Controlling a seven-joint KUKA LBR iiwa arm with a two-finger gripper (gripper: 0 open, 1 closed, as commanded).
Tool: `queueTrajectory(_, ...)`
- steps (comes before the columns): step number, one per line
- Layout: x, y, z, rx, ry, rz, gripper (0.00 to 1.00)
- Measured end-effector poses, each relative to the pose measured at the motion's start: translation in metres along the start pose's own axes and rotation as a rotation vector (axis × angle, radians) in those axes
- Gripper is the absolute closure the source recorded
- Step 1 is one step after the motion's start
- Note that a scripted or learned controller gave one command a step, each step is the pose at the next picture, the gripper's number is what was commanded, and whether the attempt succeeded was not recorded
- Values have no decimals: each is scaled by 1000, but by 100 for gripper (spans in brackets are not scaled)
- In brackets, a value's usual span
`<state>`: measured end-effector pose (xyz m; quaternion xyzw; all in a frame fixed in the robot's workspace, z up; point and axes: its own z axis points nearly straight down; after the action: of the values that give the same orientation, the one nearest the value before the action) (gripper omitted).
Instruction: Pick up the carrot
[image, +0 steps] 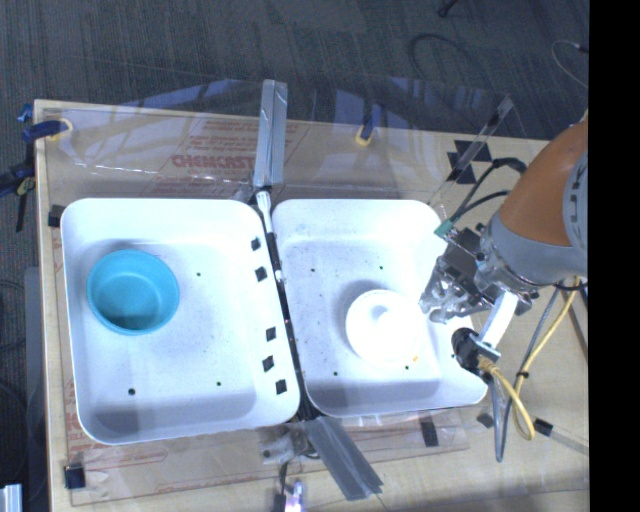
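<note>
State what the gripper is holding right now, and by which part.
Cannot be told. The gripper sits at the right bin's right edge beside a white bowl; nothing shows between its fingers.

dark carpet (150, 50), pale wooden bench (600, 470)

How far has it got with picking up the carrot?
Nothing looks done yet. The arm has its jaws at the right edge of the right bin, beside a white bowl. Grasping and lifting the carrot appear to be left. A blue bowl sits in the left bin.
</note>
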<state>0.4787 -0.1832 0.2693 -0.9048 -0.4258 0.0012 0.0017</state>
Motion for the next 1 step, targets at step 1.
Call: queueTrajectory(1, 51, -25, 102, 4, -1, 432, 100)
